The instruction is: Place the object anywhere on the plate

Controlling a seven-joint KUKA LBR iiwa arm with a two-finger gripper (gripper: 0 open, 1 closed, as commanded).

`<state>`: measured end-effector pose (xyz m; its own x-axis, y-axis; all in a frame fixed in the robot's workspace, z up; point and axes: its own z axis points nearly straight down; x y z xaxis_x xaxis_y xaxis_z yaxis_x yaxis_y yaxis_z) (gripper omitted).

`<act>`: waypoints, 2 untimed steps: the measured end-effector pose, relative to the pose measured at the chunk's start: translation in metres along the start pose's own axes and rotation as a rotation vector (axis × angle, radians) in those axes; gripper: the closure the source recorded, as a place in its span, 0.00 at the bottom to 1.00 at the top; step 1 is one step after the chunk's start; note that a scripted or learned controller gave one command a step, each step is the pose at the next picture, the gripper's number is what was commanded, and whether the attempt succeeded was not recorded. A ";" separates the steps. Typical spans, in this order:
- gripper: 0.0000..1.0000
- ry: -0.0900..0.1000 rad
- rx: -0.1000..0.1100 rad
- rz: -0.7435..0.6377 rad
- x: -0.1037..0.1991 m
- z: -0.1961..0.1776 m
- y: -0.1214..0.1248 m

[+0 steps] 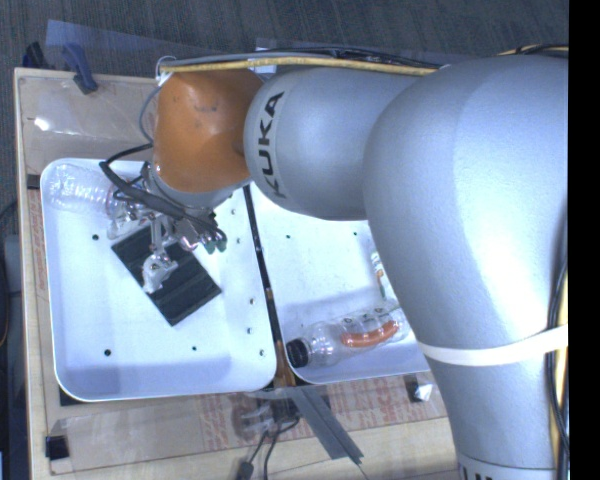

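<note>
A flat black rectangular plate [185,288] lies tilted in the left white bin [130,368]. My gripper [160,260] hangs over the plate's upper middle, below the orange wrist band [200,128]. Its metal tip covers part of the plate, and I cannot make out anything held there. A crumpled clear plastic bottle [78,186] lies in the far left corner of the left bin, just left of the gripper.
The grey arm [410,138] covers most of the right bin [310,268]. At that bin's front lie a clear bottle with a black cap [318,346] and an orange curved object [370,333]. A thin pale stick [378,273] shows beside the arm.
</note>
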<state>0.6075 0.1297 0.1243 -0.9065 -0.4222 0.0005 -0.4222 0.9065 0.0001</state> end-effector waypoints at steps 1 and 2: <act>0.00 0.000 -0.002 -0.057 -0.036 0.032 -0.038; 0.00 -0.004 0.001 -0.148 0.026 -0.070 -0.022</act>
<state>0.5933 0.0989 0.1942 -0.8343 -0.5513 -0.0031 -0.5513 0.8343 -0.0014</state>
